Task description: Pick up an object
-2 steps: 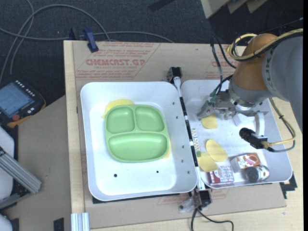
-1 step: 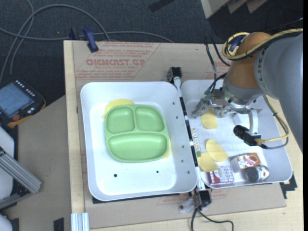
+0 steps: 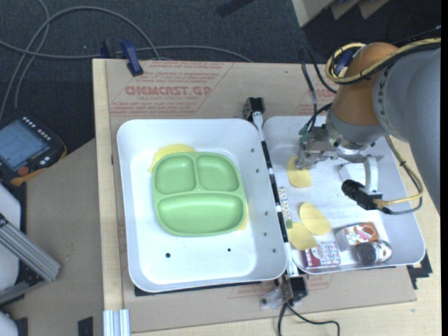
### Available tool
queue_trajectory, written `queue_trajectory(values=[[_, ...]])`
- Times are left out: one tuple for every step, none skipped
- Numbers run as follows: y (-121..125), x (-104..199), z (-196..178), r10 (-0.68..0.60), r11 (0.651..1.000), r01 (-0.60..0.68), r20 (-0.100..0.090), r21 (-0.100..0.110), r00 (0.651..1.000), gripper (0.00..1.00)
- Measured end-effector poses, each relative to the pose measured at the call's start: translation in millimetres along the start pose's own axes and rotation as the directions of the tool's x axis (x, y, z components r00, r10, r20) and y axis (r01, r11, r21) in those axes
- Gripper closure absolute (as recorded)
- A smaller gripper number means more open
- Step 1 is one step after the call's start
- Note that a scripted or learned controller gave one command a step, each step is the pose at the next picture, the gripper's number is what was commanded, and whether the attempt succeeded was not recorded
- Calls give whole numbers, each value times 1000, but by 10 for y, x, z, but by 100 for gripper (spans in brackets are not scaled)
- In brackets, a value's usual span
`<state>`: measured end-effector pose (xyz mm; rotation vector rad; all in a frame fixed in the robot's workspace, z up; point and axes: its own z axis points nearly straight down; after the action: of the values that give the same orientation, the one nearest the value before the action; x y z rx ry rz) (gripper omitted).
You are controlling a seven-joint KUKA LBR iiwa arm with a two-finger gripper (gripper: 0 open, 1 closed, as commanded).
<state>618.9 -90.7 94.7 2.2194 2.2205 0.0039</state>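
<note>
Bench [image 3: 175,89] under two white bins [image 3: 133,208]

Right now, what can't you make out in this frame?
- Gripper, camera view: small and blurred, with the wrist above it; finger state unreadable.
- Yellow piece in left bin: mostly under green divided tray.
- Packets in right bin: labels too small to read.

Two bins side by side on the bench [image 3: 175,89]: left bin [image 3: 133,187] at 9 o'clock, right bin [image 3: 409,222] at 3. Divided tray [image 3: 199,194] sits mid left bin, over a flat sheet [image 3: 170,150] poking out at its 11 o'clock. In right bin: gripper [image 3: 302,161] at 12, three flat chips [image 3: 299,178] [image 3: 315,219] [image 3: 302,237] running down toward 7, two packets [image 3: 322,254] [image 3: 364,242] at 6.
</note>
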Motion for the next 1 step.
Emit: queue_trajectory(values=[[-1,0,1,0,1000,0,0,0,1000,0]])
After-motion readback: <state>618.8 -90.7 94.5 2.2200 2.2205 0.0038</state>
